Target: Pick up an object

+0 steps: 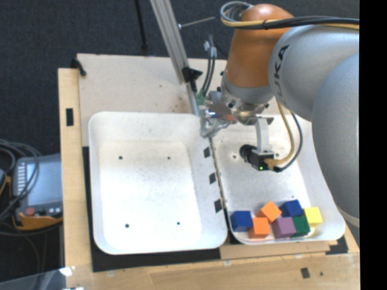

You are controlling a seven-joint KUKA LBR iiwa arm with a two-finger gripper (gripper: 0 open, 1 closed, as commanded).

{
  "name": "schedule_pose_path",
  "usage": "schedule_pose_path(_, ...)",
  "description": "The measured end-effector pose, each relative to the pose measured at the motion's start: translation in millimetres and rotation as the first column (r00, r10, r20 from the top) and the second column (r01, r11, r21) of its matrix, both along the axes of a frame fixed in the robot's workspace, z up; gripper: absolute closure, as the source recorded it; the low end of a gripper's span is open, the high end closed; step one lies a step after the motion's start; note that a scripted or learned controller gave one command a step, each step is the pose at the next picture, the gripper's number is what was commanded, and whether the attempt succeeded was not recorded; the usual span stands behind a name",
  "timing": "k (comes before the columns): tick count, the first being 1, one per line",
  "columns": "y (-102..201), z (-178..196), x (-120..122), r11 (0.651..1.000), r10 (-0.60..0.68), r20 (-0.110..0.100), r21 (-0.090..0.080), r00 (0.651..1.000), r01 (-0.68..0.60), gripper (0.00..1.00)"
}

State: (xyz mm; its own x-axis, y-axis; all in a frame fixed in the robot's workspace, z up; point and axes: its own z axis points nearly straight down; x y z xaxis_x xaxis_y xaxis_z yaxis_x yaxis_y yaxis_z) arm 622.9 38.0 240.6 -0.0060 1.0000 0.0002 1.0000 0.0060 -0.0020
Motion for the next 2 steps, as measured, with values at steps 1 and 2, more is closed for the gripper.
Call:
schedule_pose_path(1,49.4,-3.1,-8.8,1.000,0.001,0.000,0.001,1.000,-0.001,1.00)
schedule_pose_path(2,46.2,-3.0,-8.3,1.000,-0.005,0.001,0.000,1.000,0.005,0.00)
